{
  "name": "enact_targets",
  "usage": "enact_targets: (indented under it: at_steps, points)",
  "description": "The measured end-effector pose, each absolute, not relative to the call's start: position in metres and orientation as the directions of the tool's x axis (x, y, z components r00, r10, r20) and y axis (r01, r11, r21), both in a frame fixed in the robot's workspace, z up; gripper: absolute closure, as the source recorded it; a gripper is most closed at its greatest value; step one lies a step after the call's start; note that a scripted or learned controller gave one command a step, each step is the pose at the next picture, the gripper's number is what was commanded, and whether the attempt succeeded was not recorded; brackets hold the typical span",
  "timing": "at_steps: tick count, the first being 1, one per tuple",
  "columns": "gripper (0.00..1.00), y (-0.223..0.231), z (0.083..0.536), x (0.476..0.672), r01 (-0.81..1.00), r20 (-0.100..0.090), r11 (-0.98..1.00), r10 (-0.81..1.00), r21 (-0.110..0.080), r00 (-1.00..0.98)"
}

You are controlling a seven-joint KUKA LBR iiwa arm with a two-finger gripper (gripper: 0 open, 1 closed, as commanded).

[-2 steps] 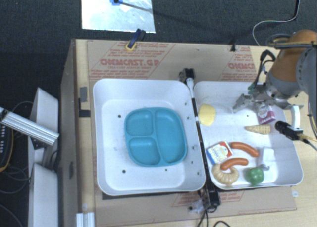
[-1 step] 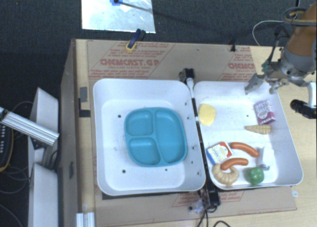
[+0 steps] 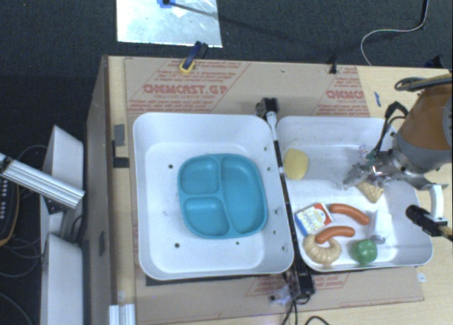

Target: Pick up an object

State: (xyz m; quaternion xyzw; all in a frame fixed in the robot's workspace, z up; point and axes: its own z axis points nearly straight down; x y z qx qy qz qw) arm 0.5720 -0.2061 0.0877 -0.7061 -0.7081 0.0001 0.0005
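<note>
The right white bin (image 3: 333,139) holds several toy foods. A pale yellow piece (image 3: 296,163) lies at its left side. Two red sausages (image 3: 348,212) (image 3: 334,233), a small red and white carton (image 3: 312,217), a tan ring-shaped pastry (image 3: 322,250) and a green pepper (image 3: 364,251) lie toward the front. A tan, bread-like piece (image 3: 370,190) rests near the right wall. My gripper (image 3: 366,172) reaches in from the right, low in the bin, just above and touching or nearly touching that tan piece.
The left white bin (image 3: 156,175) carries a blue divided plate (image 3: 221,195). A black divider clamp (image 3: 268,109) sits between the bins at the back. The grey arm with its orange band (image 3: 428,129) overhangs the right bin's far right edge.
</note>
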Motion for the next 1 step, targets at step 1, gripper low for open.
enact_targets:
  at_steps: [1]
  points:
    - [1.0, -0.2067, 0.0994, 0.5735, 1.0, -0.001, 0.003, 1.0, 0.004, -0.003]
